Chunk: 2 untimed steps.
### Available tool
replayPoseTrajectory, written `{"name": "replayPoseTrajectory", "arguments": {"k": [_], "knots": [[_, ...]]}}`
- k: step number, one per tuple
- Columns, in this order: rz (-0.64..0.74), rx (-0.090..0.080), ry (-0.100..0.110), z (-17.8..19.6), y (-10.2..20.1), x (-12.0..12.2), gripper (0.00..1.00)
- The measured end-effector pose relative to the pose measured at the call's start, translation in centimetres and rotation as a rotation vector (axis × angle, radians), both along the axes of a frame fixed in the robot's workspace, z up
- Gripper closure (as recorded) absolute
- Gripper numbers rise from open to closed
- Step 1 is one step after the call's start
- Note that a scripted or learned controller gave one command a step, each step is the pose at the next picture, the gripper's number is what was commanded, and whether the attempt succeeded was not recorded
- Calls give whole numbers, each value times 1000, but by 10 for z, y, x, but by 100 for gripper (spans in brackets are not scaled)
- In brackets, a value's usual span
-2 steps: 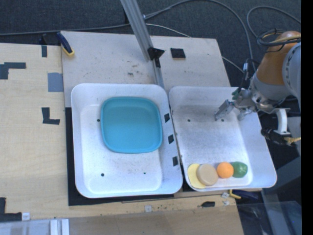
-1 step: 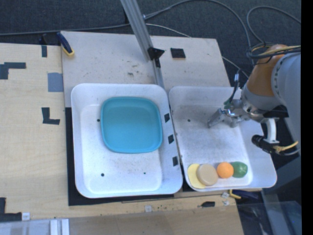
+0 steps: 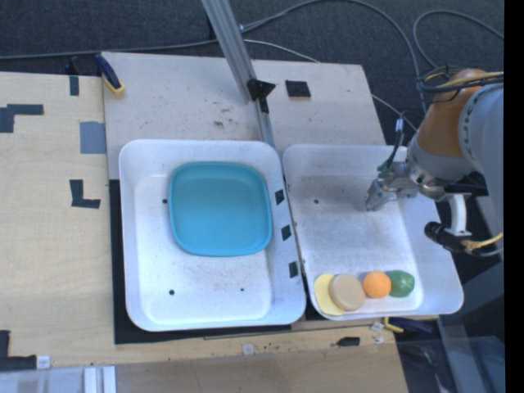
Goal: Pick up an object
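A: Camera view: how far along is the pick?
B: Nothing lifted, I judge. The tan round disc [image 3: 347, 291], small orange ball [image 3: 377, 284] and green ball [image 3: 401, 282] lie along the right white bin's [image 3: 344, 219] near edge.
A: And the arm?
B: The gripper [image 3: 378, 196] points down over that bin's middle, well apart from them; I cannot tell its fingers' state.

White bins: two [image 3: 135, 219] [image 3: 426, 244]
Turquoise plates: one [image 3: 219, 209]
Small round items, right bin: four — yellow [image 3: 322, 295], tan [image 3: 347, 291], orange [image 3: 377, 285], green [image 3: 402, 282]
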<state>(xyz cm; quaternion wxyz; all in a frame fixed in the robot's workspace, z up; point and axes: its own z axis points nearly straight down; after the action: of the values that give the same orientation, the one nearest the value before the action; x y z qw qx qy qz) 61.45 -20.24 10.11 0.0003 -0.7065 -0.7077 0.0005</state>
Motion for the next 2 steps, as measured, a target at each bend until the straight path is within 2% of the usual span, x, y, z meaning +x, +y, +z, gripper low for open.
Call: {"name": "replayPoseTrajectory", "arguments": {"k": [2], "knots": [[-1, -1, -5, 91, -1, 14, 100]]}}
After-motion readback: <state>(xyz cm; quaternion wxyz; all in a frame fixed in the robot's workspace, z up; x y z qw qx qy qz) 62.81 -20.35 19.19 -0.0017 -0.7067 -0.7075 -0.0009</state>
